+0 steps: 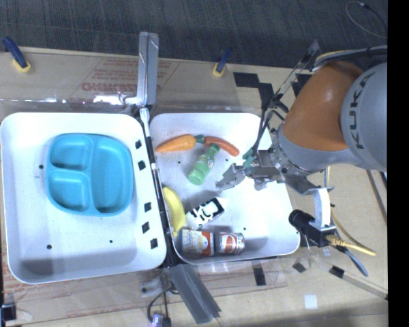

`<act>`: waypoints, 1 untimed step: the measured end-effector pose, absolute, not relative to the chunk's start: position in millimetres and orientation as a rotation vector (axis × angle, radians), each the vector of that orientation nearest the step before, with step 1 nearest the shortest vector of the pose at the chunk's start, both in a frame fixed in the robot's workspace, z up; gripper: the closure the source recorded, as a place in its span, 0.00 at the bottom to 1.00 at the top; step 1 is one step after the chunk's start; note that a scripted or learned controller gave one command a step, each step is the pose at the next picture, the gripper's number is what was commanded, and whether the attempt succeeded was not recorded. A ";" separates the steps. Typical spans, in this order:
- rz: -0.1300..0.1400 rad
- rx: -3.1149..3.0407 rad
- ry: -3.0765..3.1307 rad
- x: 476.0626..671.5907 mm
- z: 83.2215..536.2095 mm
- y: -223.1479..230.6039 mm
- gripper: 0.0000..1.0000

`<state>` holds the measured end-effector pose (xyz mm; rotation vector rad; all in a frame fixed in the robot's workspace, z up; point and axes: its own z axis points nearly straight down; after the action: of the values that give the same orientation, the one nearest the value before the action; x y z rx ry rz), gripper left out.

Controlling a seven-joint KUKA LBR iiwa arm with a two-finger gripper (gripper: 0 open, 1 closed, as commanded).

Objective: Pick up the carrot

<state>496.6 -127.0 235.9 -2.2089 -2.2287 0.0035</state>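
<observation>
The carrot (176, 143), orange and tapered, lies in the back left part of the right bin (273, 240). Its green stem end touches a second orange-red vegetable (222, 145) lying to its right. My gripper (237, 167) hovers over the middle of the right bin, to the right of and nearer than the carrot, beside a green bottle (203, 164). The gripper is open, nothing sits between its fingers, and it stays apart from the carrot.
A banana (174, 210) lies along the right bin's left wall, next to a black-and-white item (206, 210). A red-labelled bottle (212, 242) lies on its side at the front wall. The left bin (20, 251) holds a blue divided tray (91, 172).
</observation>
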 end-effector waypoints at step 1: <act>0.002 -2.085 -2.349 556.2 253.4 -136.0 0.00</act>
<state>556.2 -136.0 253.4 -2.0846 -2.3491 0.0017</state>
